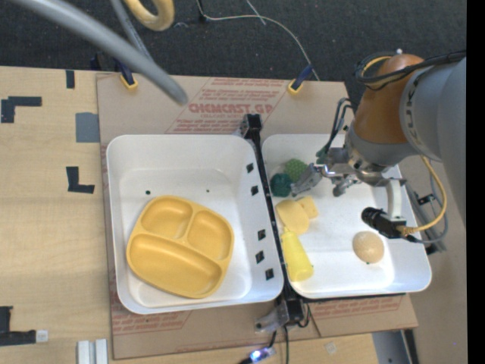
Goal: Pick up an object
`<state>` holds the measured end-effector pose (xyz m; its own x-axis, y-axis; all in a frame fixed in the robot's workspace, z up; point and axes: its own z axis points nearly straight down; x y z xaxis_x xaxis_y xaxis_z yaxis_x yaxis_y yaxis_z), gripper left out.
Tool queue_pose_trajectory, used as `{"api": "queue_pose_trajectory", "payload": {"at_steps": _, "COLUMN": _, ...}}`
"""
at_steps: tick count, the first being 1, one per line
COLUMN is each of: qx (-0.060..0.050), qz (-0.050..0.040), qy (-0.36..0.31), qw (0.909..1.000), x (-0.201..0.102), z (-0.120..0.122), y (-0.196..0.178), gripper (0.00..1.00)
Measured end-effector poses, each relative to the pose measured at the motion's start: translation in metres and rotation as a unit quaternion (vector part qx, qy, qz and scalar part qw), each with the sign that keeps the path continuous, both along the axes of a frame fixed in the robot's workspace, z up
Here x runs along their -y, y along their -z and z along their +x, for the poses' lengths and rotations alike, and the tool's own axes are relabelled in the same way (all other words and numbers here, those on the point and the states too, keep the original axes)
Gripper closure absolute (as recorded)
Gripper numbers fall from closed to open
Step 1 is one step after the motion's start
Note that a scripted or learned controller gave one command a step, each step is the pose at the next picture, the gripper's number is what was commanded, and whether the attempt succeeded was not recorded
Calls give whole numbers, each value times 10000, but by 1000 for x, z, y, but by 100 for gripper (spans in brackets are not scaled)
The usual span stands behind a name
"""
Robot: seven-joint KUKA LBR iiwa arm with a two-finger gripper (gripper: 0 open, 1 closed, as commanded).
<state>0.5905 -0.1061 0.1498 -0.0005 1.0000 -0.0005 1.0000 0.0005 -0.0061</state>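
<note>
green object (291, 173) sits at the upper left of the right bin (409, 283), against the divider. it's bumpy, dark and light green, long axis hard to read. my gripper (327, 174) is just beside it at 3 o'clock, can't tell its state. yellow pieces (294, 233) at 6 o'clock, beige ball (369, 246) at 4.

Pretty tight left of the gripper (322, 174): green things (288, 174) just beside it, yellow pieces (294, 230) below-left against the bin wall (265, 196). Bare floor below, beige ball (369, 246) off lower-right.
</note>
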Motion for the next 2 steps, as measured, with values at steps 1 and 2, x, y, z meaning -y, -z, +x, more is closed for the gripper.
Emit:
{"api": "queue_pose_trajectory", "payload": {"at_steps": 1, "qx": -7, "qz": 4, "qy": -4, "qw": 10000, "x": -10, "z": -1, "y": 60, "gripper": 0}}
{"api": "queue_pose_trajectory", "payload": {"at_steps": 2, "qx": 26, "qz": -1, "qy": -2, "qw": 10000, "x": -10, "z": -1, "y": 65, "gripper": 0}}
